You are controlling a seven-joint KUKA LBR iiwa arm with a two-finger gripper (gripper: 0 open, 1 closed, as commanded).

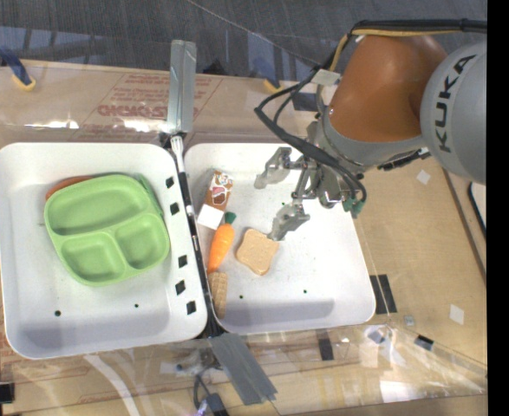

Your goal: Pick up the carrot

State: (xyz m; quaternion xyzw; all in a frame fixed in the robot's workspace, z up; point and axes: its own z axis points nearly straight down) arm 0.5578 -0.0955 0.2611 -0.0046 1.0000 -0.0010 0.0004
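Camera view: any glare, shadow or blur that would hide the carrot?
Camera view: the small orange carrot by the right white bin's left wall is sharp and evenly lit, with no glare on it; the two-finger gripper casts only soft shadow on the bin floor, short of the carrot; mild reflections streak the clear sheeting in front.

carrot [222,243] in right bin [345,258], parted gripper [277,196] above

light: bright, even, from overhead | shadows: soft, faint inside bins [11,232] | glare: sheen on desk [81,111] plastic film | focus: slightly soft, coarse
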